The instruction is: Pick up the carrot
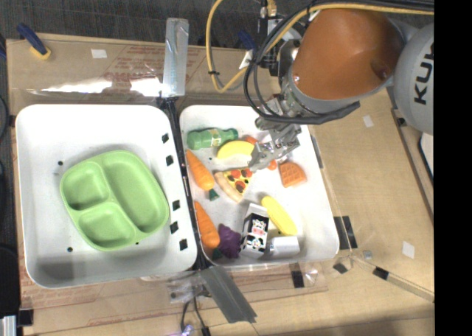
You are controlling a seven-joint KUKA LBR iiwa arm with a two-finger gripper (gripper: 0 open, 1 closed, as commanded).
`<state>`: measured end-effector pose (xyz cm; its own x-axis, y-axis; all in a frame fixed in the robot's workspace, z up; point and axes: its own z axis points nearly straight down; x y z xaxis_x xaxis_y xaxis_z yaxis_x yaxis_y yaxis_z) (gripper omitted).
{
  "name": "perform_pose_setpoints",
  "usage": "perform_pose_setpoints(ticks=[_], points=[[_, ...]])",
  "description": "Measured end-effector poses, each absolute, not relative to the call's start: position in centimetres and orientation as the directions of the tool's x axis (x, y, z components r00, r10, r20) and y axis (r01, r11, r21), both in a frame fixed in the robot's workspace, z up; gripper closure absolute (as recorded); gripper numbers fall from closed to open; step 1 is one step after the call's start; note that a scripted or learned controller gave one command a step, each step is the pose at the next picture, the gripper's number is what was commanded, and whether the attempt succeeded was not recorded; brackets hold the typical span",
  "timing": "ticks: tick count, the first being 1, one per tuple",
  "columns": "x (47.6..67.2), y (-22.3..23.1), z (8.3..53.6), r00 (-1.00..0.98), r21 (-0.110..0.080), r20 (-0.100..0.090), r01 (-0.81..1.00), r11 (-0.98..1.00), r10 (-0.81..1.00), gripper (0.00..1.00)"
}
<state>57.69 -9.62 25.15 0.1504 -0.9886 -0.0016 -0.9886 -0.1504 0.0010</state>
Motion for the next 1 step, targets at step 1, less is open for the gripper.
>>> perform_pose_setpoints(ticks=[1], points=[[58.11, -7.44, 23.67, 0.347, 0.003, -0.003, -0.938, -0.347, -0.938, 1.00]])
